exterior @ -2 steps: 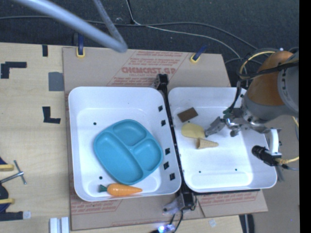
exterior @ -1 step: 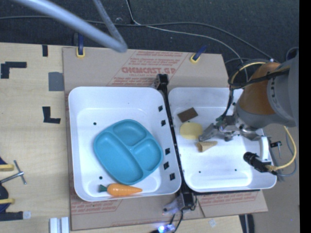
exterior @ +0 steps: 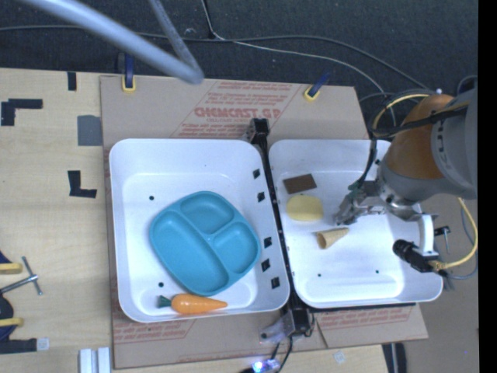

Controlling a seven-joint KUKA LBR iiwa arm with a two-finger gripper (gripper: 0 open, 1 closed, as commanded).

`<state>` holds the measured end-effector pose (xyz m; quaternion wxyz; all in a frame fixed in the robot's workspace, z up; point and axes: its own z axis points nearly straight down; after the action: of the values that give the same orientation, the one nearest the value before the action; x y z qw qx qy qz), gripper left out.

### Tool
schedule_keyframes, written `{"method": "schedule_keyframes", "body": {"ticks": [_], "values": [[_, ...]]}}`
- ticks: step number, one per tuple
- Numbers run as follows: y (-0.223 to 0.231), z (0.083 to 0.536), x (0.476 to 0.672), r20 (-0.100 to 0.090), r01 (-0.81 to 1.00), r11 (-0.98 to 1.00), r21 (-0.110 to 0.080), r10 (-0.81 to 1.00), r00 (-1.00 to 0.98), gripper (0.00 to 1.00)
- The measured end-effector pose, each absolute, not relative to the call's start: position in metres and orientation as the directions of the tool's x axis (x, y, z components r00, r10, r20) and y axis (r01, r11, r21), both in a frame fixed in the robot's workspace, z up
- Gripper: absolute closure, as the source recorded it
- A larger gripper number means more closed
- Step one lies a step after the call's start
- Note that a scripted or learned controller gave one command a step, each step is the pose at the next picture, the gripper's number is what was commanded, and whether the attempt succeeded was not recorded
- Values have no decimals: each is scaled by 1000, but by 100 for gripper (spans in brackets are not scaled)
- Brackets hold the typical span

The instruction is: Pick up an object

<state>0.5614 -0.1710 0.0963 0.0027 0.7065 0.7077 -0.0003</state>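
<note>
Two shallow white bins sit side by side on a cardboard sheet. Left white bin (exterior: pixel 124 208) holds a light-blue plastic divided plate (exterior: pixel 203 241) and, just beside its near edge, an orange toy carrot w/ green top (exterior: pixel 196 305). Right white bin (exterior: pixel 388 286) holds three small things: a flat dark-brown rectangular block (exterior: pixel 300 183), a pale-yellow rounded lump (exterior: pixel 305 208) just below it, and a tan cone-shaped piece (exterior: pixel 332 238) lying on its side nearer the bin's middle.

The grey arm w/ orange band comes in from the right, and its two-finger gripper (exterior: pixel 347 210) is low over the right bin, between the yellow lump and the cone, near both. Tips are dark and blurred against the arm body, so can't tell if they're spread or closed, and nothing is visibly caught in them.

Risks, as a judgement: the gripper looks set between two candidates rather than square over either, so closing here could catch only air or clip one edge. The cone is small and tapered, prob. squirts out or rolls if pinched off-centre. The lump is rounded, could slide away. A descent too far would press into the bin floor.
</note>
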Motion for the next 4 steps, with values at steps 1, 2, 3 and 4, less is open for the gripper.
{"method": "schedule_keyframes", "body": {"ticks": [1, 2, 3, 4], "values": [[-178, 145, 556, -1, 1000, 1, 3, 1000, -1, 100], [-171, 205, 559, -2, 1000, 2, 4, 1000, -2, 100], [-171, 247, 560, -1, 1000, 2, 3, 1000, -2, 100], [-123, 252, 566, 1, 1000, 6, 0, 1000, -6, 100]]}}
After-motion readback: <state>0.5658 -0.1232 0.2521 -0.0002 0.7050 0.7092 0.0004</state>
